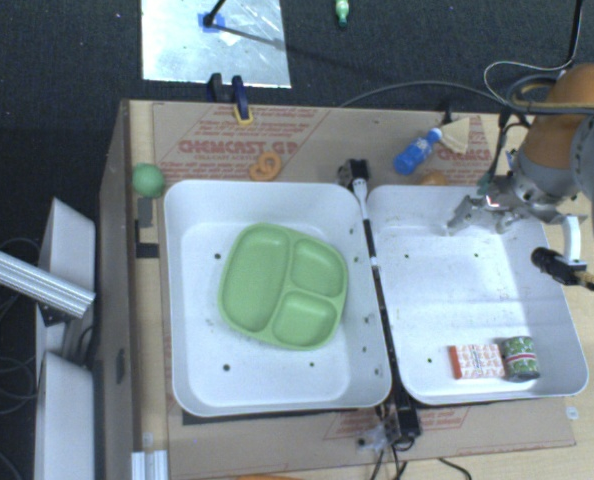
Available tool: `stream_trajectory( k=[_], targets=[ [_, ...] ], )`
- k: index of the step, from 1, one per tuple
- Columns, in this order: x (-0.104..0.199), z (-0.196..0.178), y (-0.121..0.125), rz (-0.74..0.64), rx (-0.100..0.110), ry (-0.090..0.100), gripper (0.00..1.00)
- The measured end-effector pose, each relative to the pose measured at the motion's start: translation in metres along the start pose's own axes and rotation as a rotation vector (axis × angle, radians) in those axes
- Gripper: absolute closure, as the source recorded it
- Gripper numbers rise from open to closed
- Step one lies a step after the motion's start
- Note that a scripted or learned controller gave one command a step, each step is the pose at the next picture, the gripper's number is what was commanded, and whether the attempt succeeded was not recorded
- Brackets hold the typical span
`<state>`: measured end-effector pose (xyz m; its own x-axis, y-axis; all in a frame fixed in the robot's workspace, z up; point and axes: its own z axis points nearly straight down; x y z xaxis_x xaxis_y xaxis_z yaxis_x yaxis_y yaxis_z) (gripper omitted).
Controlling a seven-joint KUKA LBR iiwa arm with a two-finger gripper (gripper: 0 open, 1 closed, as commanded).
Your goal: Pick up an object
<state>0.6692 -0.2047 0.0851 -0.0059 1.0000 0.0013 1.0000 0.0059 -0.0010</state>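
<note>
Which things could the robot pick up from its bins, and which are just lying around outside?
In the bins, for picking:
green divided plate
red and white packet
small green can

Lying outside the bins:
blue bottle
green ball
orange pretzel-shaped piece
small green item on the floor

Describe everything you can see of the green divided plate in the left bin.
The green divided plate is pale green, looks like plastic, and has rounded corners with three compartments: one long one on its left and two smaller ones on its right. It lies flat and right side up, turned slightly askew, near the middle of the left bin. It rests on the bin floor; nothing lies in it and nothing else touches it.
</note>
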Motion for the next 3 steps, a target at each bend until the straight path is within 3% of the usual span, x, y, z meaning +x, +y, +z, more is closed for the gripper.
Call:
stream_trajectory(
  k=[3],
  targets=[
    [0.0, 0.0, 0.0, 0.0, 0.0, 0.0, 0.0]
  ],
)
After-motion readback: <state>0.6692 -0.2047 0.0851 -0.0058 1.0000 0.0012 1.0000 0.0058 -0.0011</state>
